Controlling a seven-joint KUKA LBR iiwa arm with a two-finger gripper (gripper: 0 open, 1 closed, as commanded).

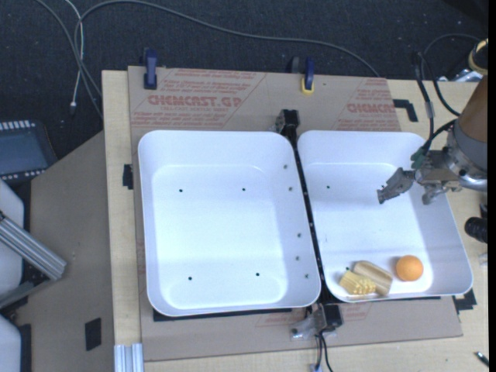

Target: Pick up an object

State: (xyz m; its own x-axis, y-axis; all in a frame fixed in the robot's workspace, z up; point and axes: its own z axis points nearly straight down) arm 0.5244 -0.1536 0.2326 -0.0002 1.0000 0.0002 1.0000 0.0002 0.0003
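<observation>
Camera view, bench: two shallow white bins sit side by side on a board, the left bin [155, 231] and the right bin [442, 231] touching along their inner walls.
Camera view, arm: it reaches in from the right edge, its wrist above the right bin's far right side.
Camera view, gripper: the gripper [409, 190] hangs over the upper right part of the right bin with its two fingers spread apart and nothing between them.
Camera view, objects: three small items lie together at the right bin's near edge, well apart from the gripper.
Orange ball: the orange ball [409, 268] sits rightmost, just beside the others but apart from them.
Tan piece: the tan piece [375, 271], an oblong bread-like shape, lies touching or nearly touching the yellow one.
Yellow piece: the yellow piece [358, 284], ribbed like a corn cob, lies nearest the bin's front rim.
Handling, judged: all three look like light toy food, probably stiff plastic or foam. The ball is likely to roll and slip, so the fingers should close across its widest middle.
Easier choice, judged: the tan piece, taken across its short width, though its yellow neighbour crowds one side.
Risk, judged: the near rim leaves little room for a finger.
</observation>
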